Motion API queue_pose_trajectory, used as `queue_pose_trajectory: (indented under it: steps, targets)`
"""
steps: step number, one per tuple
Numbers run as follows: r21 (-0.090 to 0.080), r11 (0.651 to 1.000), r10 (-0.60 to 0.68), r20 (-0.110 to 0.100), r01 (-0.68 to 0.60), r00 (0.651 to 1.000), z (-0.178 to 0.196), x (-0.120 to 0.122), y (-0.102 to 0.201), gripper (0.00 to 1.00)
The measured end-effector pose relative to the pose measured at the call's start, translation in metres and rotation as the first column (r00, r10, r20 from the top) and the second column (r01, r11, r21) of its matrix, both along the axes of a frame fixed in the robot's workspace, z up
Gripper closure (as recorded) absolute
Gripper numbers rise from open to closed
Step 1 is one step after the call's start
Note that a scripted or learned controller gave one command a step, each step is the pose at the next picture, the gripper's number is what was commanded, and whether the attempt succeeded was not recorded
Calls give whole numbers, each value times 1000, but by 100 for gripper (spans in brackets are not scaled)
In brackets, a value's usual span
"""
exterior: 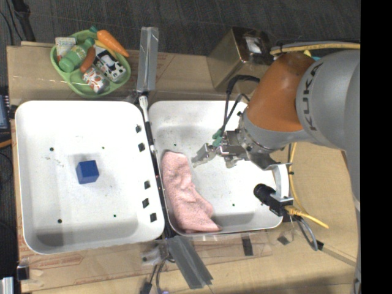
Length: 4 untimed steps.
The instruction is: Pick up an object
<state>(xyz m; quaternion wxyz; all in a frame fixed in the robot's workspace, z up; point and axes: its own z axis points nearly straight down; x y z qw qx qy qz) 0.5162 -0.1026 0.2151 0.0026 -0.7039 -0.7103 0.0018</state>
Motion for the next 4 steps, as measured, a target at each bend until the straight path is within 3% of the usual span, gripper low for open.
queue_pose_trajectory:
  steps: [1, 2, 3, 4]
  targets:
    - [-1, 994, 111, 6, -111, 994, -123, 14, -5, 0]
    - [-2, 975, 222, 7, -222, 975, -122, 31, 3, 0]
    - [-1, 975, 221, 5, -221, 975, -23, 2, 29, 0]
    - [-2, 974, 225, 5, -225, 974, -13, 3, 29, 100]
